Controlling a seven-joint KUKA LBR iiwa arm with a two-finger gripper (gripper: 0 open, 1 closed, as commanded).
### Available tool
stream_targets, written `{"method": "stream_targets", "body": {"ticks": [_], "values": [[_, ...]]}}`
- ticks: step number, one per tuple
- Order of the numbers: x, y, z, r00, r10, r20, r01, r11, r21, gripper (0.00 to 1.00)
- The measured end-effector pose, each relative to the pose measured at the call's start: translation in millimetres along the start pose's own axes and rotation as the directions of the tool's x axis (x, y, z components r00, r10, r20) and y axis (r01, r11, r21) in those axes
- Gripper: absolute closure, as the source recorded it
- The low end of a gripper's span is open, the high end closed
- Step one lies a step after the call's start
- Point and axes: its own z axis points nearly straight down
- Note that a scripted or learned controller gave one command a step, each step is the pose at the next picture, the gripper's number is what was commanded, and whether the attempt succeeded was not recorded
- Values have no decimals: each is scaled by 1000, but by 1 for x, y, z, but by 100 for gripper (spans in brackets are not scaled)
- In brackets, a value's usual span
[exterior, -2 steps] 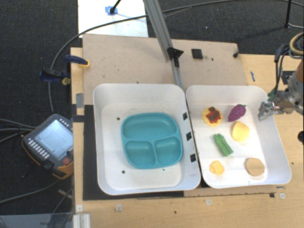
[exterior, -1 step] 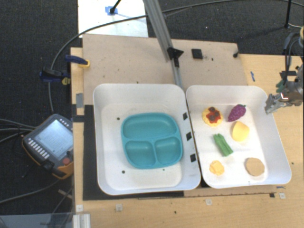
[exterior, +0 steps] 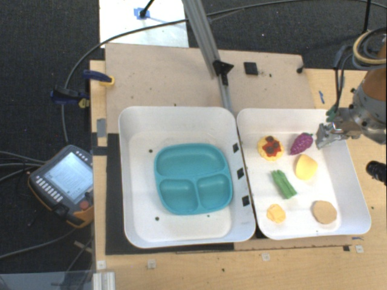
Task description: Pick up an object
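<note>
You are looking down on a pale wooden desk (exterior: 181, 71) set on dark carpet, with a white sheet of floor or board behind it at the top. A grey metal pole (exterior: 202, 29) slants down across the desk to a black clamp (exterior: 222, 69), and a small black block (exterior: 251, 69) sits just beside it. Cables trail over the carpet on the left, where a grey teach pendant with a lit screen (exterior: 63, 183) rests off the desk.

Two shallow white bins sit side by side, touching along their inner edges. The left white bin (exterior: 136, 138) holds one teal plastic plate with three compartments (exterior: 193, 179), lying flat near the middle with bare white floor on every side of it. The right white bin (exterior: 354, 222) holds five small items: one round yellow and red toy food piece (exterior: 270, 147), one purple grape-like cluster (exterior: 301, 142), one yellow lemon-shaped piece (exterior: 306, 167), one green oblong piece (exterior: 283, 183), one small orange piece (exterior: 276, 213) and, counted again, a sixth, a tan round disc (exterior: 325, 212). So six in all, none touching its neighbour except that the purple cluster lies close to the gripper.

The grey two-finger gripper (exterior: 325, 135) reaches in over the right bin's upper right edge, just beside the purple cluster. You cannot tell from here how far its fingers are parted, nor whether anything lies between them. The bin's lower middle floor is open.
</note>
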Motion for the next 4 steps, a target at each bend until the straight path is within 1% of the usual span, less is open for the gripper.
{"method": "stream_targets", "body": {"ticks": [2,3,4], "values": [[110,-4,-10,1000,-2,-1,2,1000,-1,100],[162,-11,7,1000,-1,-1,1,1000,1,100],[220,-23,14,1000,-2,-1,2,1000,1,100]]}}
